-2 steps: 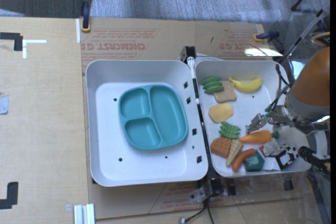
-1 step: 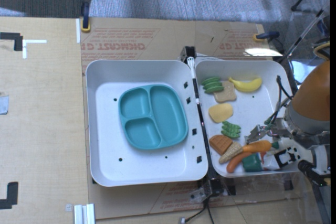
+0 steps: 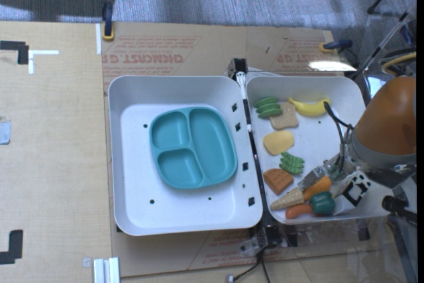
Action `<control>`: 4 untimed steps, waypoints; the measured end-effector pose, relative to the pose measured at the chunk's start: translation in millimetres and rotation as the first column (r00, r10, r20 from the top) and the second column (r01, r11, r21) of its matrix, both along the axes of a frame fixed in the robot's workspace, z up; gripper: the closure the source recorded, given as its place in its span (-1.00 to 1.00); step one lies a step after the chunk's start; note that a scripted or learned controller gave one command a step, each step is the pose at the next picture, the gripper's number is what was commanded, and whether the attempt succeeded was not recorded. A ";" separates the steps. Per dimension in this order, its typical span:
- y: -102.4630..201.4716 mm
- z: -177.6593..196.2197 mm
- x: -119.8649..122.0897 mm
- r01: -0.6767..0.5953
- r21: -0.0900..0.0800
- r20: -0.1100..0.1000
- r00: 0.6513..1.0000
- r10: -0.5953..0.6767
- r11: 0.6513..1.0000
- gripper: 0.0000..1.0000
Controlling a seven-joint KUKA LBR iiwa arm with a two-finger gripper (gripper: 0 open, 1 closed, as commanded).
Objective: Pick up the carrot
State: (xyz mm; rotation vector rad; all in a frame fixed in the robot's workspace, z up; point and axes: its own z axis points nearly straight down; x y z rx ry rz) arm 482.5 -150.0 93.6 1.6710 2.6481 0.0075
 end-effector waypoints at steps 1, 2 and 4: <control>-1.0 9.9 3.7 0.008 -0.003 0.011 1.000 -0.008 1.000 1.00; 85.0 98.2 40.2 0.171 0.001 -0.008 0.985 -0.171 0.985 1.00; 11.1 71.2 2.3 0.070 0.000 -0.009 0.998 -0.070 0.998 -1.00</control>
